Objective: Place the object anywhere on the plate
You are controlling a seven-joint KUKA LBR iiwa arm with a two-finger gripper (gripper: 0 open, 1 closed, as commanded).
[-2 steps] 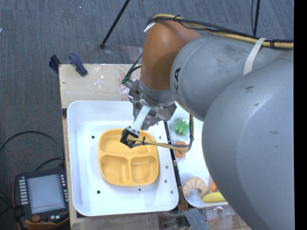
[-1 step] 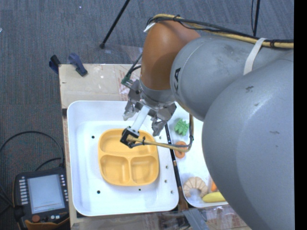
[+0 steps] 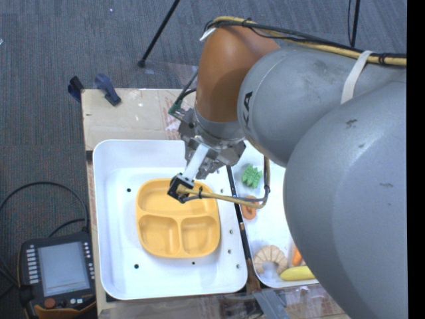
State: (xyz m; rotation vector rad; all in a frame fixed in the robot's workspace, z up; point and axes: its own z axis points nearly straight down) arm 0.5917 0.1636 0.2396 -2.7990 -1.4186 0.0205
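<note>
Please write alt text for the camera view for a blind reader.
A grey robot arm reaches in from the right, its gripper above a yellow divided plate in the left white bin. The right bin holds a green toy and other small items.

Robotics lab: teach pendant on grey carpet, stand leg, wooden bench.

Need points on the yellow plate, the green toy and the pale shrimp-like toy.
yellow plate (image 3: pixel 159 236): camera view, floor of its lower left compartment.
green toy (image 3: pixel 252 175): camera view, middle of its top.
pale shrimp-like toy (image 3: pixel 269 258): camera view, middle of its curled body.
</note>
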